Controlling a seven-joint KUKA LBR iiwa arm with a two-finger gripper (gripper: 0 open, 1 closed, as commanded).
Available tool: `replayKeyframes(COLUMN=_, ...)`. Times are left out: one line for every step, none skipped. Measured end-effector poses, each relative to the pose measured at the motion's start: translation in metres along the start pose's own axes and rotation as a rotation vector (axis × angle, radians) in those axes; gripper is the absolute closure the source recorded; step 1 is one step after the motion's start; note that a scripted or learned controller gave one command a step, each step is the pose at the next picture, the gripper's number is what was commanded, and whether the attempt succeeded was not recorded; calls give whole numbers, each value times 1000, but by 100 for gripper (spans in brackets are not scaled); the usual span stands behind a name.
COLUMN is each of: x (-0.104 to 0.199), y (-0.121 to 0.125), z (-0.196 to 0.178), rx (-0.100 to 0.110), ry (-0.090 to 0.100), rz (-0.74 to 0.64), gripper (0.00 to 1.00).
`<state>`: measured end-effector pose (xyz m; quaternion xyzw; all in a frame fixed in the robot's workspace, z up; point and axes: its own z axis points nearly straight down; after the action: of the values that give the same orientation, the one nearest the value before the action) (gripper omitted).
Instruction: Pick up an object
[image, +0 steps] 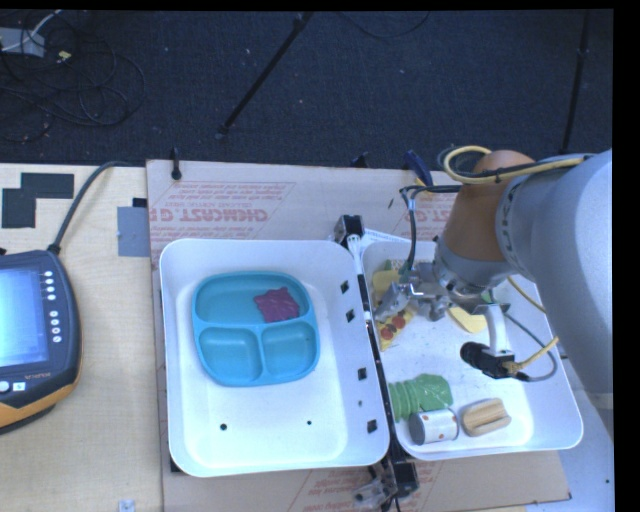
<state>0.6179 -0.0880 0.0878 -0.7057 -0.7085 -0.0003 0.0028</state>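
Nearest, right bin's (560, 425) near end: small can (434, 427), wooden block (484, 416), green toy (418, 393) just behind. Farther, gripper (415, 295) low over small colourful pieces (392, 322) by left wall, slightly near-left of it. Grip state: cannot tell.

Bench (90, 420) with cardboard (240, 205), pendant (30, 325)

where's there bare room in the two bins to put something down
Left bin: bare floor below the blue divided tray, down to the near rim, plus a strip at its right. Right bin: crowded; the gripper is over the upper clutter, with the green object, can and wooden block along the bottom.
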Motion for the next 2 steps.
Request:
replayKeyframes(x=-5, y=29, z=-2, rx=0, ry=0, rz=-2, gripper=0)
replayKeyframes(x=-5, y=30, z=-11, rx=-3, ry=-1, rz=-8, gripper=100)
